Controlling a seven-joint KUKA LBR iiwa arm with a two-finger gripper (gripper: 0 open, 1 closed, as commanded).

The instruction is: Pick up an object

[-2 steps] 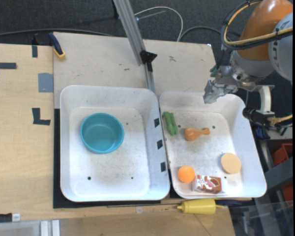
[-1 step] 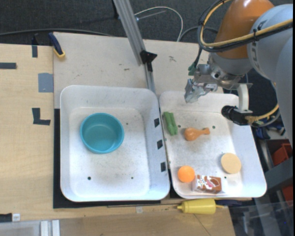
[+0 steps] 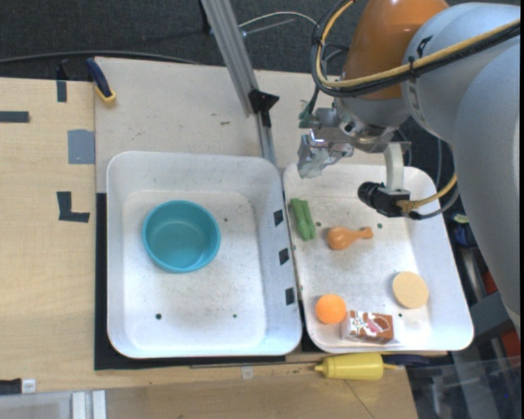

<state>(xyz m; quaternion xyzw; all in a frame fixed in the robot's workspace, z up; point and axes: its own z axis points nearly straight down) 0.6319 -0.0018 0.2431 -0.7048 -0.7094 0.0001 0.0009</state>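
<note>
Several objects lie in the right bin (image 3: 437, 234); the pincer (image 3: 314, 157) hovers over its far corner, opening impossible to tell. Descend straight onto the green piece (image 3: 302, 218).

Arm (image 3: 472, 103) cropped at right edge; end effector (image 3: 314, 160) fingers blurred.
</note>
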